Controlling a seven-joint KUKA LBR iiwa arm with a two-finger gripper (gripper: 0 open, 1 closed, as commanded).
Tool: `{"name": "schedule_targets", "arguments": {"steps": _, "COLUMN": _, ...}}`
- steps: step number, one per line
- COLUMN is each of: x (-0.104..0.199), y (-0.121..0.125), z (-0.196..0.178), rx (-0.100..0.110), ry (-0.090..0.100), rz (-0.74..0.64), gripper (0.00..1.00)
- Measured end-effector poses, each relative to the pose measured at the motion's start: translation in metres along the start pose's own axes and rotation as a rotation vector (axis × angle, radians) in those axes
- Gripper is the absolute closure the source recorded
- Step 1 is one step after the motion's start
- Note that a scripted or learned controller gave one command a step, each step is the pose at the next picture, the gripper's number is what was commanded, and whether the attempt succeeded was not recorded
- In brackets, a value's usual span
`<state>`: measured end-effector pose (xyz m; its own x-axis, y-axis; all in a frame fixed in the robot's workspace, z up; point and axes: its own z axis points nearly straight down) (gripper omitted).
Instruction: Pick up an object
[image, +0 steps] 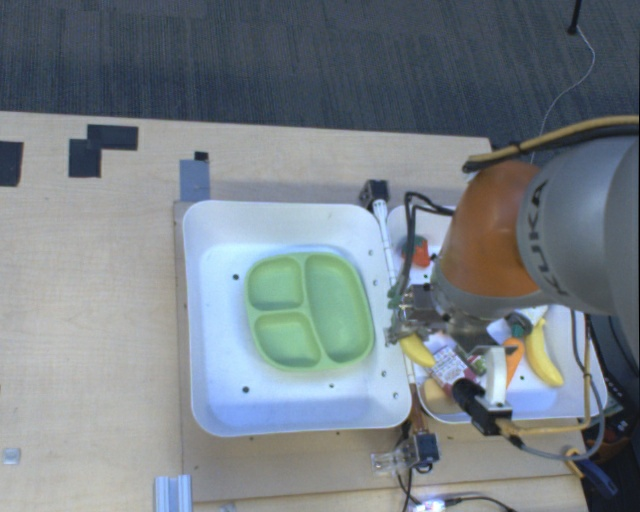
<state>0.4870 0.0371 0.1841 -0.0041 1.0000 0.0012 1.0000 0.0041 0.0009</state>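
- The bench (90, 330) of light wood is carrying two shallow white bins side by side.
- The right bin (560, 400) is lying near the lower right, and the grey arm (590, 225) with its orange band (490, 235) is covering most of it from above.
- The hand (440, 345) is hanging low over the left part of the right bin, among the objects; how its grip is standing I cannot tell, and nothing is seen held in it.
- A yellow banana (543, 355) is lying in the right bin, just right of an orange carrot-like piece (513, 362).
- Another yellow piece (418, 350) is lying beside the hand, near the bin's left wall.
- The left bin (215, 300) is holding a green divided plate (305, 310) with three compartments, lying flat in its middle.
- Beyond the bench, dark carpet (300, 50) is filling the far side.
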Motion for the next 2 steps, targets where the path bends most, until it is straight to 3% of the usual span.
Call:
{"name": "schedule_targets", "arguments": {"steps": 1, "x": 0.060, "y": 0.041, "z": -0.051, "rx": -0.003, "ry": 0.001, "rz": -0.001, "gripper": 1.00}}
{"name": "schedule_targets", "arguments": {"steps": 2, "x": 0.060, "y": 0.041, "z": -0.061, "rx": -0.006, "ry": 0.001, "rz": -0.006, "gripper": 1.00}}
